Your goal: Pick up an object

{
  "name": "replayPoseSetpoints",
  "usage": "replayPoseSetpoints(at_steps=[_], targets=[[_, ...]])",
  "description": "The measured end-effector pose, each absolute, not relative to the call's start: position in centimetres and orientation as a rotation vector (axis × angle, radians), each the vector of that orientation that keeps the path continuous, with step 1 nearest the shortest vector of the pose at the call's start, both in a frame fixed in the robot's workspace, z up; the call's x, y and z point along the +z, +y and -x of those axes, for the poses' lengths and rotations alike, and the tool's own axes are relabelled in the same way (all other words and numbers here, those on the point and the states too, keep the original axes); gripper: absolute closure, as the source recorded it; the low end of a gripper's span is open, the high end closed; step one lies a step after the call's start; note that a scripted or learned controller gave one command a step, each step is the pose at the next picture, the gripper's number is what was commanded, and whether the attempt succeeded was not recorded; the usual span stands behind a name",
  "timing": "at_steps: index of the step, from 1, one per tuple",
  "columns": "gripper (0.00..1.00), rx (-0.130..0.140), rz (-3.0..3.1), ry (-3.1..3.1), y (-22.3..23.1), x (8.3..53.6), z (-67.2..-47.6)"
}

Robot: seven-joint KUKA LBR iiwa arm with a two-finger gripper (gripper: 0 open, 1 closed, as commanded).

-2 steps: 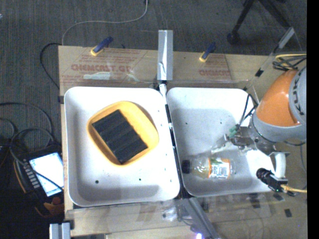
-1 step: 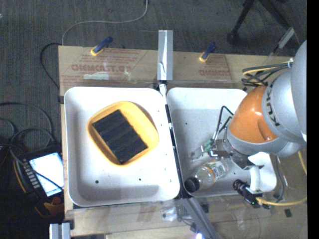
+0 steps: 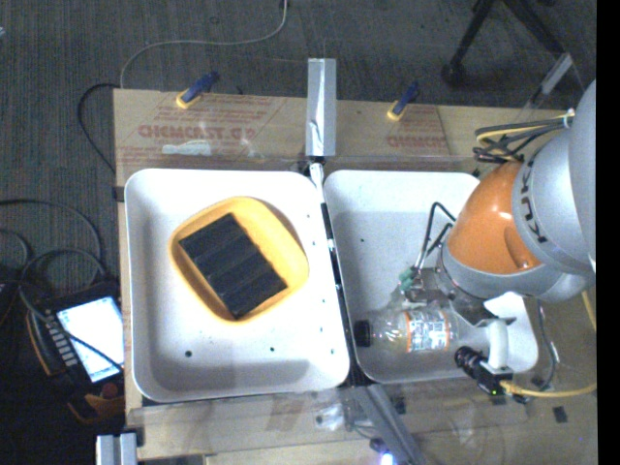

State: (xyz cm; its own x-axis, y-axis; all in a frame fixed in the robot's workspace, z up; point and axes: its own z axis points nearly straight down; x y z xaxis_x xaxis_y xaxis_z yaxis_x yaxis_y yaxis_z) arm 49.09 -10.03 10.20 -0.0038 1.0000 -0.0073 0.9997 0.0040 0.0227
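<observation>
My gripper (image 3: 418,294) is low in the right bin (image 3: 387,211) just above the clear bottle (image 3: 412,331) lying by its front wall; I cannot tell its state, and no lift is made yet
</observation>
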Motion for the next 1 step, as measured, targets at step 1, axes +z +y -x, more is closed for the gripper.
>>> replayPoseSetpoints(at_steps=[1], targets=[[1.0, -0.004, -2.193, 2.248, -9.74, 20.4, -51.76]])
